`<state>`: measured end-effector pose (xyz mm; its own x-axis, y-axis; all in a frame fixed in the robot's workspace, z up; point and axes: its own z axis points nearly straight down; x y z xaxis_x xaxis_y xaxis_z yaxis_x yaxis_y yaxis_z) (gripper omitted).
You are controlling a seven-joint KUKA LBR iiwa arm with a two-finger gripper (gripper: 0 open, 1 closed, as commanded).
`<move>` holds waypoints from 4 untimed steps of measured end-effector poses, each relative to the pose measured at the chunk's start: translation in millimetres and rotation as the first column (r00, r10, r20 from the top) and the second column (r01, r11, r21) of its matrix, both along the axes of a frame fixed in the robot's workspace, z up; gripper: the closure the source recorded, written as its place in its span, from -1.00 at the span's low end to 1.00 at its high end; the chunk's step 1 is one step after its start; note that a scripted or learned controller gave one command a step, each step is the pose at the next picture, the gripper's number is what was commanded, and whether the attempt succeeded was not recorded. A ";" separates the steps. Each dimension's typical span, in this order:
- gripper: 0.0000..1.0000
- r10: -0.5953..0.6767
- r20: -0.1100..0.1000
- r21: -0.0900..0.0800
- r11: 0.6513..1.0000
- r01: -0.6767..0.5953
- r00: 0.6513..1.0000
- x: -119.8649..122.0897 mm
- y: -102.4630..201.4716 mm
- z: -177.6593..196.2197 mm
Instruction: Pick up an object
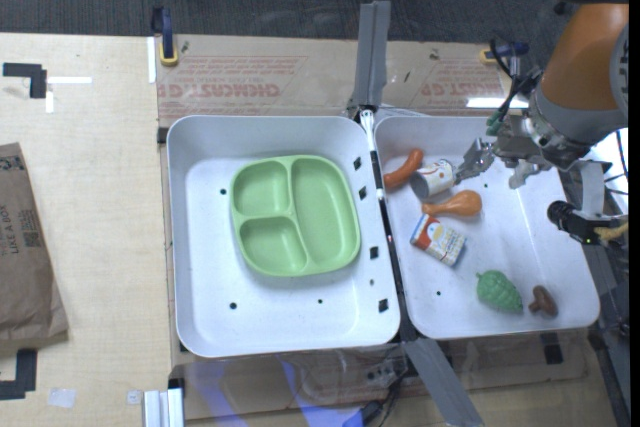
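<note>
Gripper (476, 159) sits low over the upper part of the right white bin (560, 315), at the end of the grey arm with the orange band (590, 55), which enters from the right. The two slim metal fingers point left toward the small grey-and-white can (434, 179). Fingertips appear close to the can's right side; whether they touch it cannot be told. How far apart the fingers stand cannot be told either at this resolution, and nothing is seen clearly between them.

Writing: the brown cardboard strip (240, 80) behind the left bin carries red printed lettering, seen upside down and not fully legible. The brown paper bag (25, 245) at the left edge of the bench has dark print, too small to read. The small white carton (438, 238) has a red, blue and orange label; text unreadable.

Right bin contents, relative to the gripper: can just left of the fingertips; orange-red sausage-shaped toy (402, 168) further left, beside the can; orange-brown gourd-shaped toy (455, 206) just below the can; carton below that; green textured lump (498, 292) and small dark brown piece (542, 300) near the bin's lower edge, well apart from the gripper.

Left white bin (200, 315) holds a pale green three-compartment tray (296, 214).
</note>
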<state>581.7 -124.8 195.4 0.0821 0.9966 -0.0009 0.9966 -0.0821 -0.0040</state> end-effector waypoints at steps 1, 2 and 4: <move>-1.00 0.051 0.010 -0.001 0.999 -0.051 0.999 -15.6 5.3 -99.4; 1.00 0.048 0.013 0.000 0.999 -0.048 0.999 -14.4 5.4 -89.6; -1.00 0.199 0.004 0.000 0.980 -0.199 0.980 38.0 25.8 -103.1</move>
<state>619.7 -99.0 92.2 -0.1179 0.9930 -0.0004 0.9930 0.1179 0.0003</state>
